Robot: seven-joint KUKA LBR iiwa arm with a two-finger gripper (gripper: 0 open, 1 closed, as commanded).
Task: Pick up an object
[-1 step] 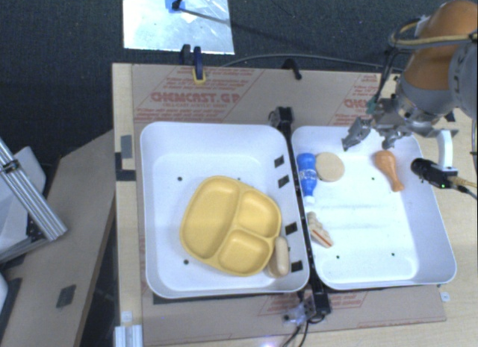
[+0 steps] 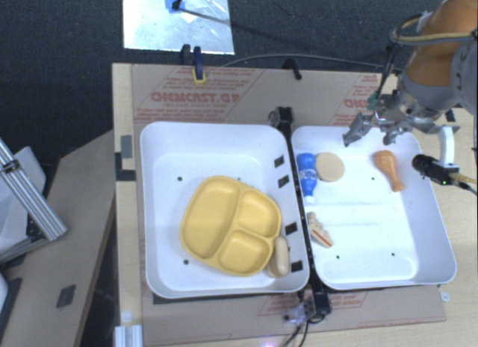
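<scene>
Faint red mirrored print, seemingly "CHEMCAST GP", on the brown board (image 2: 196, 96) under both bins.

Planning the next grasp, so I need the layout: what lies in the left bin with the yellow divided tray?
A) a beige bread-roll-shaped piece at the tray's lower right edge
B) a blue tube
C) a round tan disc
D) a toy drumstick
A: the beige roll-shaped piece rests against the yellow divided tray in the left bin; the blue tube, tan disc and drumstick lie in the right bin.
</scene>
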